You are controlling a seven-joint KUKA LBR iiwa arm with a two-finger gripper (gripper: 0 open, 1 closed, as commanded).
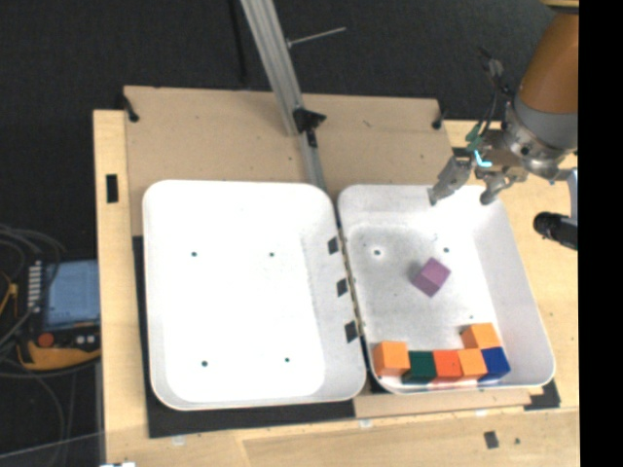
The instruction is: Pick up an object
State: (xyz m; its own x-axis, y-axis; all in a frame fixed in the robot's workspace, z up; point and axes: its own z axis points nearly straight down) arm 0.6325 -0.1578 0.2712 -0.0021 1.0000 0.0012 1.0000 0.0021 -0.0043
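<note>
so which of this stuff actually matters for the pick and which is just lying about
For the job:
- gripper, open, above the right bin's far edge
- purple block, lying alone mid-bin
- orange, green and blue blocks crowded at the near wall
- right bin

Just lying about:
- left bin
- blue device and cables off the bench's left
- slanted metal rail

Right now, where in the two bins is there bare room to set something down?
The left bin has a bare white floor from wall to wall. In the right bin, the floor is free between the far wall and the purple block. It is crowded along the near wall, where the row of blocks lies.
</note>
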